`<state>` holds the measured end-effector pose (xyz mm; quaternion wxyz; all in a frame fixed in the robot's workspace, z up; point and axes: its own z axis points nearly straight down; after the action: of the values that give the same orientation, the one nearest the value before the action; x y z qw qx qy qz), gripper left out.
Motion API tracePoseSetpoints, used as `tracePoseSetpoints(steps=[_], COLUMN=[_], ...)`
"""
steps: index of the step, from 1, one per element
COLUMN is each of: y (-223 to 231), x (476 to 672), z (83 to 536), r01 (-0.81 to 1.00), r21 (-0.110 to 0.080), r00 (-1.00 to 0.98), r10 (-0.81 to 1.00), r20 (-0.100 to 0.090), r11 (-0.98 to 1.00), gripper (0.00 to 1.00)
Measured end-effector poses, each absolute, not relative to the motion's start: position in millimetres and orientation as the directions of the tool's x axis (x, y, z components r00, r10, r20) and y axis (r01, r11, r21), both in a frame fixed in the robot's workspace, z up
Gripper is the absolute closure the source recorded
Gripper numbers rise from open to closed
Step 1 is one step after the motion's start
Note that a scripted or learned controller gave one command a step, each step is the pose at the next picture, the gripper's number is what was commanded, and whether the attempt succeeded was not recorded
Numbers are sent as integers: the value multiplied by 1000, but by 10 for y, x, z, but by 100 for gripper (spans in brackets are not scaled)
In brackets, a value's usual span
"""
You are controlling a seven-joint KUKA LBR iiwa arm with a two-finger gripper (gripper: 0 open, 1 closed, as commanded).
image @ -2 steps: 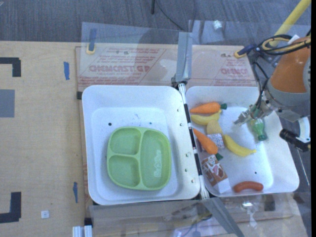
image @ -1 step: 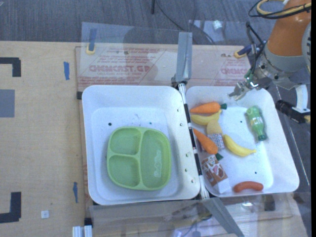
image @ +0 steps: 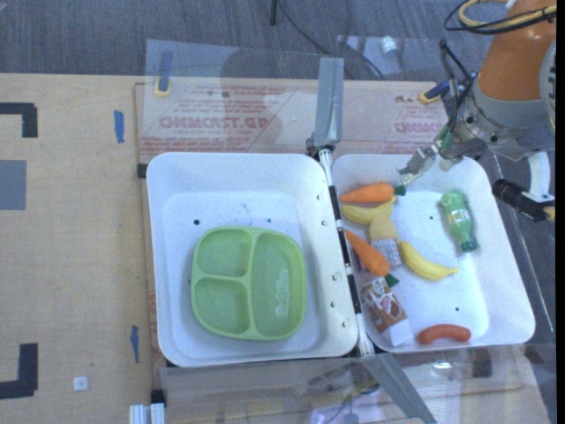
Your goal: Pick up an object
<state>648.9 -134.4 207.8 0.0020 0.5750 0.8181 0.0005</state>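
Left bin (image: pixel 177 193) carries a green divided plate (image: pixel 250 283), three compartments, lying flat; nothing on it that I can make out. Behind both bins, a clear sheet over the board shows red lettering (image: pixel 214 123), mirrored or faded; it looks like "CHEMCAST GP" but I would not swear to it. Right bin (image: pixel 503 272) holds the pickable things: one carrot (image: pixel 368 193) at the far left corner, touching a yellow piece (image: pixel 365 213) just below it; a second carrot (image: pixel 367 253) along the divider; a small printed packet (image: pixel 385 305), brown and white, print too small to read; a banana (image: pixel 426 264) mid-bin; a red sausage (image: pixel 444 334) near the front rim; a green bottle (image: pixel 457 221) toward the right, label unreadable. The gripper (image: pixel 422 160) sits over the bin's far edge, above and right of the first carrot, touching nothing; whether the fingers are spread or closed I cannot tell at this size. Judgement: approach step, no grasp made, task barely begun. Next move calls for settling on a target, likely that carrot or the bottle, centring above it and descending. The carrot is crowded by the yellow piece and the bin wall, so clearance looks tight.
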Motion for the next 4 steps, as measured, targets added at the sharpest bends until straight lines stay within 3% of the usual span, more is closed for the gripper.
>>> tracePoseSetpoints(steps=[1, 2, 3, 4], y=[-1730, -1737, -1816, -1373], x=[6278, 6291, 5881, 6341], z=[957, 1069, 1506, 2249], r01=[938, 938, 980, 999], r21=[4, 9, 0, 3], r00=[-348, -347, -199, -38], r10=[938, 938, 980, 999], r20=[-3, -6, 0, -2], r11=[348, 347, 199, 38], gripper=[0, 100, 100, 100])
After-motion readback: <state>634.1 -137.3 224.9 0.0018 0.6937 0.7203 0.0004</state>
